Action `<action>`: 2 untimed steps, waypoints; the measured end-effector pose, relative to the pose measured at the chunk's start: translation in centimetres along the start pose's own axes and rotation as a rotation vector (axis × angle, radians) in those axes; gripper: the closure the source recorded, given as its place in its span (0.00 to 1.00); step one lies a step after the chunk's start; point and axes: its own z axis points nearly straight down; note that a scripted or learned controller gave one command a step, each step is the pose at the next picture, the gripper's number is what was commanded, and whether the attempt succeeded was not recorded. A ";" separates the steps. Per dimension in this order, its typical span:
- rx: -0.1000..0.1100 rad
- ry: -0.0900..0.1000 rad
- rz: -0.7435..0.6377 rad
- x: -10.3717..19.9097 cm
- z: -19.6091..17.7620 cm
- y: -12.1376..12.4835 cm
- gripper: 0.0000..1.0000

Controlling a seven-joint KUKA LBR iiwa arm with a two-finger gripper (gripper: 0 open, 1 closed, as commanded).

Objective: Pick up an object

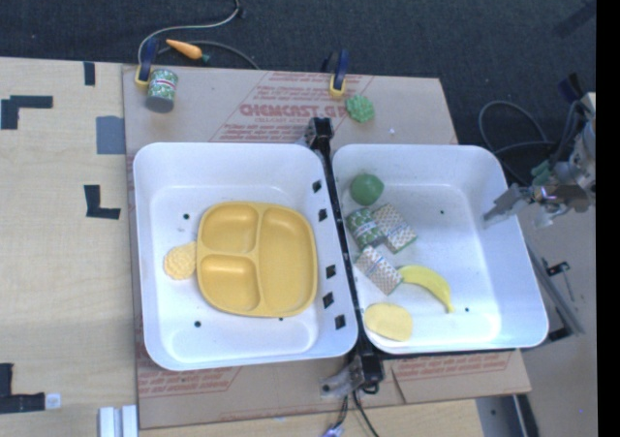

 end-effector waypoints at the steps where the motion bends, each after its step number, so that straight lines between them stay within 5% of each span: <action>1: 0.003 0.002 0.000 0.8 15.0 -3.3 0.00; 2: -0.004 -0.002 0.001 6.3 17.9 -3.1 0.00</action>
